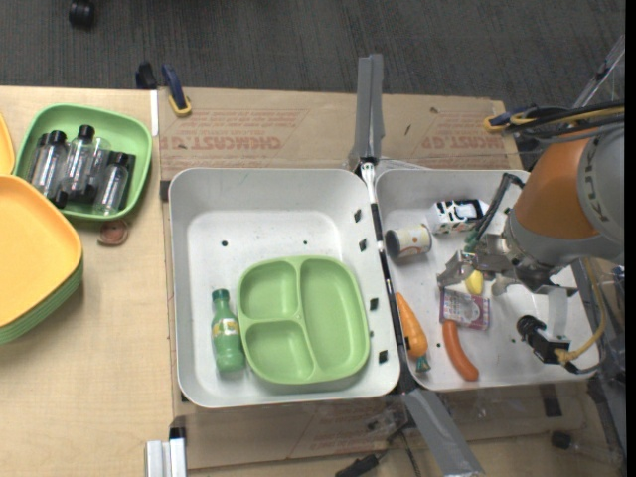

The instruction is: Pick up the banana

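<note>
The banana (475,283) shows as a small yellow piece in the right bin (417,192), near its middle. My gripper (477,274) is right over it, reaching in from the right on the grey arm with the orange band (556,202). The yellow piece sits between the two grey fingers (460,268), which are closed against it. Most of the banana is hidden under the gripper. It lies just above a pink packet (464,310).
The right bin also holds a carrot (412,328), a red-orange sausage shape (459,351), a beige cylinder (407,238) and a black-and-white toy (459,213). The left bin (199,217) holds a green divided tray (298,318) and a green bottle (227,331).
</note>
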